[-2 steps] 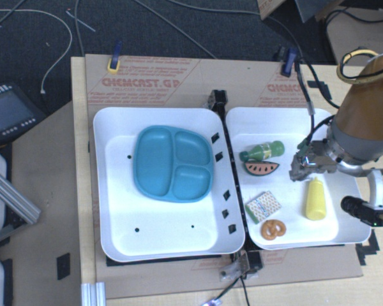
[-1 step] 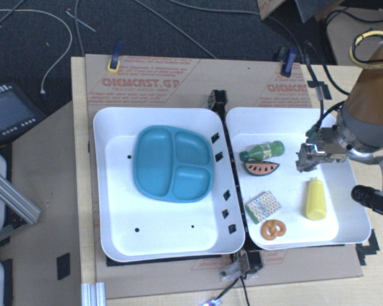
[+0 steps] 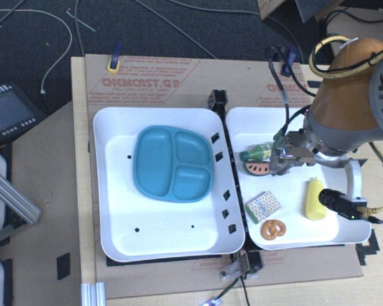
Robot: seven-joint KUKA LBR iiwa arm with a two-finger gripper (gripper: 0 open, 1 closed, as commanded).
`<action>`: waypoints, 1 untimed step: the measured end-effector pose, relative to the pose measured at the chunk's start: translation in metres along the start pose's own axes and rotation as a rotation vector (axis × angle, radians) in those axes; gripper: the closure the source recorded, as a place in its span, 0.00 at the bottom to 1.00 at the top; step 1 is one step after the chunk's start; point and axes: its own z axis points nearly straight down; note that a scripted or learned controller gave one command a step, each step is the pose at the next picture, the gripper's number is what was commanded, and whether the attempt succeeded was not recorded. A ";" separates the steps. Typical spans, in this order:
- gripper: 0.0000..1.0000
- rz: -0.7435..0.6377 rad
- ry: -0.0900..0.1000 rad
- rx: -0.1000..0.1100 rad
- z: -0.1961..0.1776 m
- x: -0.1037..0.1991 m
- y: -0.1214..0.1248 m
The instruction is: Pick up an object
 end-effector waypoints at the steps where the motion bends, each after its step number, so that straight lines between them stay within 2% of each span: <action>1: 1.00 -0.001 0.000 -0.001 -0.003 0.046 -0.004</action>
